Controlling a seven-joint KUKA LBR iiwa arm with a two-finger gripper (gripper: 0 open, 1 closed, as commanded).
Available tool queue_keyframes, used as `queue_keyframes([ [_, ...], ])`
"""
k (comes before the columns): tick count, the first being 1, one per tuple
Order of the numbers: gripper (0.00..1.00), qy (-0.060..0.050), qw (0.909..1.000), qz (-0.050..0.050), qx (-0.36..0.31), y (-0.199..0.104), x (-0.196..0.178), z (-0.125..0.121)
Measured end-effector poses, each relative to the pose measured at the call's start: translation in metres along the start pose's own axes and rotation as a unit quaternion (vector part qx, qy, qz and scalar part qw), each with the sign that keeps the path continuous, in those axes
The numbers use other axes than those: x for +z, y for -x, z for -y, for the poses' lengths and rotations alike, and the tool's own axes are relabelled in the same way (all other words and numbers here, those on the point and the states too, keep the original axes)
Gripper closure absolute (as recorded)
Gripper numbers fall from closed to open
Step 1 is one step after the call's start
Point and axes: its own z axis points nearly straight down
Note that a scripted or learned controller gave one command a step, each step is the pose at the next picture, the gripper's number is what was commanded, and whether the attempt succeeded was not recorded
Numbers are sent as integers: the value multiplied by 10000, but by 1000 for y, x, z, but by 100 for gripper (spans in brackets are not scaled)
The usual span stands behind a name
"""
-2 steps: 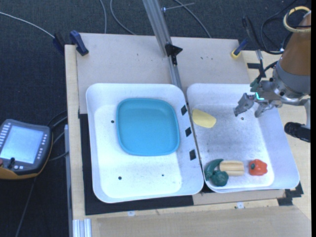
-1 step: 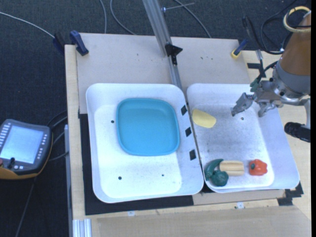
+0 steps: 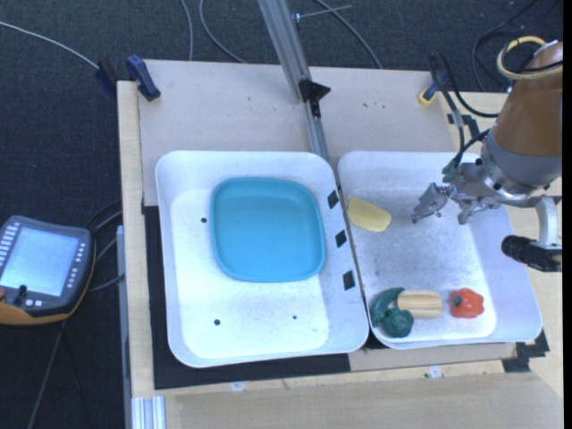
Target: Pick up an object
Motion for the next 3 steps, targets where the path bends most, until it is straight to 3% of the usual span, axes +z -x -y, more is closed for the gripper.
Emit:
queue_keyframes([
  [2, 0, -6, 10000, -2, -3, 2, 95, 1],
  [3, 100, 23, 10000, 2, -2, 2, 81, -1],
])
